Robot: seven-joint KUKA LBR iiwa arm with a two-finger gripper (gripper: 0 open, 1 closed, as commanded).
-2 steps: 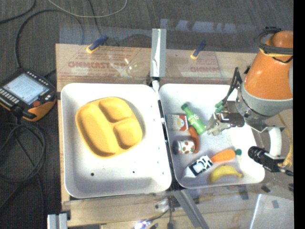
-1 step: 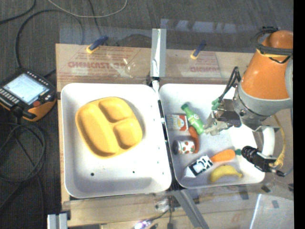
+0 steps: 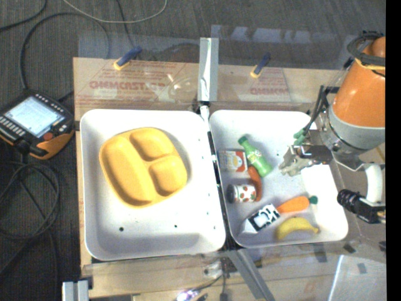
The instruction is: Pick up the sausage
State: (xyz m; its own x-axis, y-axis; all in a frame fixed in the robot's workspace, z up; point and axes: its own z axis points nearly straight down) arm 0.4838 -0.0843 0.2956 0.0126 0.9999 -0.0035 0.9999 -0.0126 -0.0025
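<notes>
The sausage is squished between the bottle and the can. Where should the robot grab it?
Probably at its bare lower middle, coming straight down. The sausage lies slanted in the right bin, its top end tucked under the green bottle and the can right below it. The end effector sits off to its right, so its fingers should straddle the thin width, clear of both neighbours.

I work in a robotics lab. My bench [image 3: 94, 80] stands on grey carpet [image 3: 37, 36] strewn with cables [image 3: 37, 27], and a teach pendant [image 3: 34, 123] lies beside it.
</notes>
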